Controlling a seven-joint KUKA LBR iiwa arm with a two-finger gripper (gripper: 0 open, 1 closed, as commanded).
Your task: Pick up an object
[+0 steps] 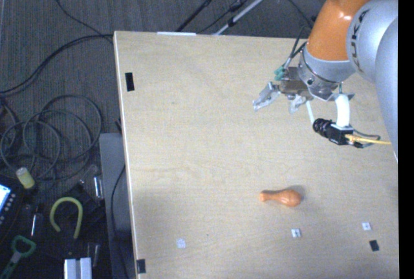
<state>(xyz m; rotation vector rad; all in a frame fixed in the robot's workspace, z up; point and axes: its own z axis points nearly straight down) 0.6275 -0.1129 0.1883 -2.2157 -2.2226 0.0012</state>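
A small orange object, shaped like a pear or a gourd, lies on its side on the pale wooden bench top, toward the front right. My gripper hangs over the bench well behind that object, apart from it. Its two metal fingers are spread open and hold nothing. The orange band of the arm rises above the wrist at the upper right.
A black connector with a yellow cable hangs under the wrist. Small marks dot the bench: a black one at the back left, several near the front right. Past the bench's left edge the floor holds coiled cables and tools.
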